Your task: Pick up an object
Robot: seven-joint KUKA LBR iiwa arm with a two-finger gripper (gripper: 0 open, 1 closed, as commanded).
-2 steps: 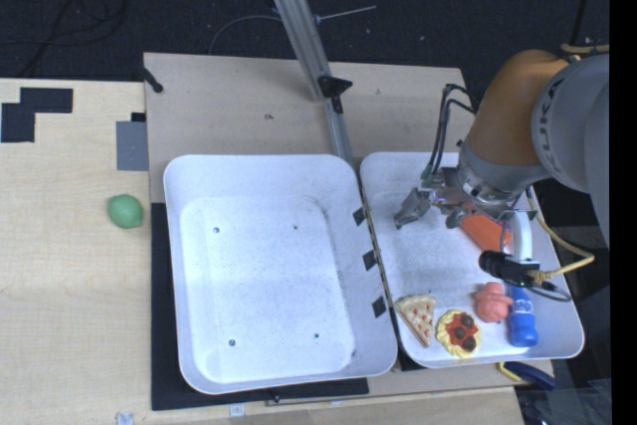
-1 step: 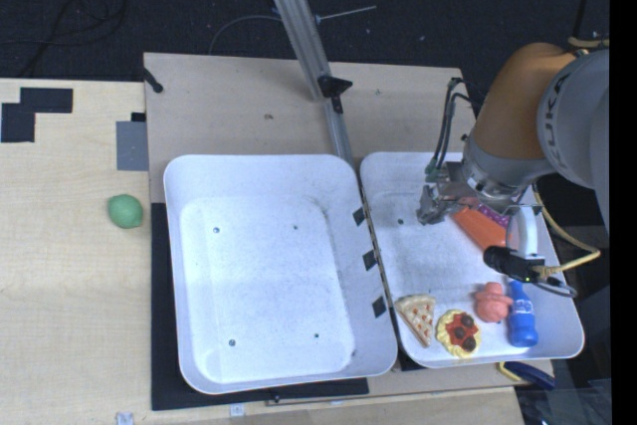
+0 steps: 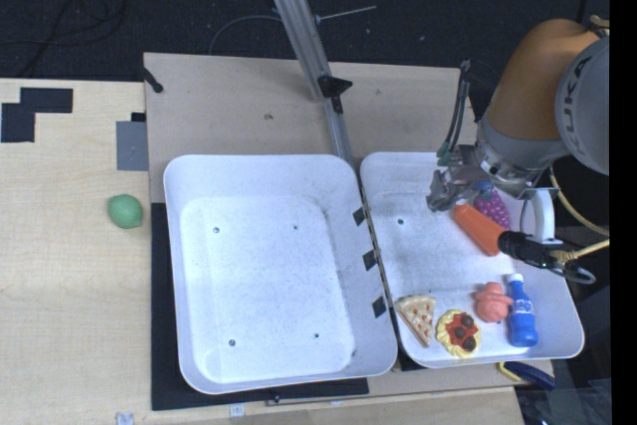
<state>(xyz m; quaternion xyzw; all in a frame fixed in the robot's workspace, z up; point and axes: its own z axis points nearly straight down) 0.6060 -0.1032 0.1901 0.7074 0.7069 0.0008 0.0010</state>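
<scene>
My gripper point(image 3: 445, 193) hangs over the back of the right bin point(image 3: 418, 244), just left of the upper end of an orange carrot-shaped toy point(image 3: 479, 227). A purple bunch of grapes point(image 3: 494, 208) lies beside the carrot, partly under the wrist. Along the bin's front lie a pizza slice point(image 3: 418, 317), a round red and yellow tart point(image 3: 458, 332), a pink toy point(image 3: 490, 302) and a blue bottle point(image 3: 520, 314). I see nothing held between the gripper's jaws.
The left bin point(image 3: 261, 274) stands next to the right one, with black clips along the shared rim. A green ball point(image 3: 125, 211) rests on the bench far left. A slanted aluminium bar point(image 3: 304, 30) rises behind the bins.
</scene>
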